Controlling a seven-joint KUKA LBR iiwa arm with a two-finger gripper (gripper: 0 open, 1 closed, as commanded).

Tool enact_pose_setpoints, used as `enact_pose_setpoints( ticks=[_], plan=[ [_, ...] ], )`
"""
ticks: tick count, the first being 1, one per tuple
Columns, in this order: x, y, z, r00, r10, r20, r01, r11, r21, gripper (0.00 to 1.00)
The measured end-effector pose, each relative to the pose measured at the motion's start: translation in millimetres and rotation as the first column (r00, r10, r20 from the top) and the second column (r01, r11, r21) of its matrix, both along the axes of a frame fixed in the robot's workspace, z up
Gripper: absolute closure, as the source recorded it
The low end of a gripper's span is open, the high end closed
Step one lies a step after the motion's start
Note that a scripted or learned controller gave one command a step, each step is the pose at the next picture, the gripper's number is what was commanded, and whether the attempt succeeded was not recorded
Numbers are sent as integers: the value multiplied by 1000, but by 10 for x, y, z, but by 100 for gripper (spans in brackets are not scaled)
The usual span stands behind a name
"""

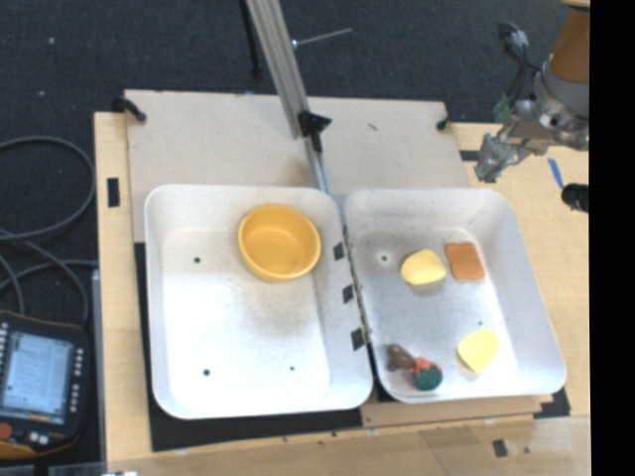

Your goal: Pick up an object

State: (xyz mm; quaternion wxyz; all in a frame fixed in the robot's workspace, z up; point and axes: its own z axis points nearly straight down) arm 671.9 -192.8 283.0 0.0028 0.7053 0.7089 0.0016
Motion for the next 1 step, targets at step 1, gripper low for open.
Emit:
enact_pose_setpoints(
  ticks=[1],
  plan=[
    [-161, 451, -139, 1000, -1, -6, 1, 1000, 1, 100]
  ],
)
